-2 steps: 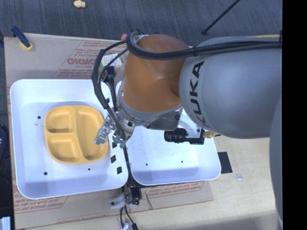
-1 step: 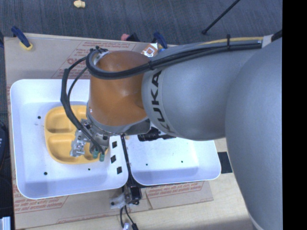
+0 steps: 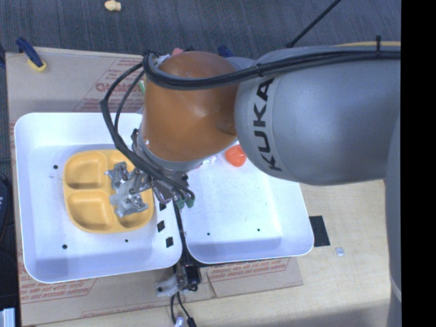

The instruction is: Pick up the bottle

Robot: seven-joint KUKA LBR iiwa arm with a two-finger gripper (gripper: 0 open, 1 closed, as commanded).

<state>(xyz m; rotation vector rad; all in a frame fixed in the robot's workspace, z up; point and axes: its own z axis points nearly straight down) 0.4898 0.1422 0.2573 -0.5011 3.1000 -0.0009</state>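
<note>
Yellow divided tray (image 3: 85, 196) sat in the left bin (image 3: 34, 182). Gripper (image 3: 129, 193) hovered over its right edge; whether the jaws were spread was unclear.

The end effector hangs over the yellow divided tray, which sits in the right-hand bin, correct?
Not quite. The camera view shows the yellow divided tray in the left-hand bin, not the right-hand one. The end effector does hang over the tray's right side.

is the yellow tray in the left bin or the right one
In the left bin. The yellow tray lies flat on its floor, with the gripper over the tray's right edge.
</note>
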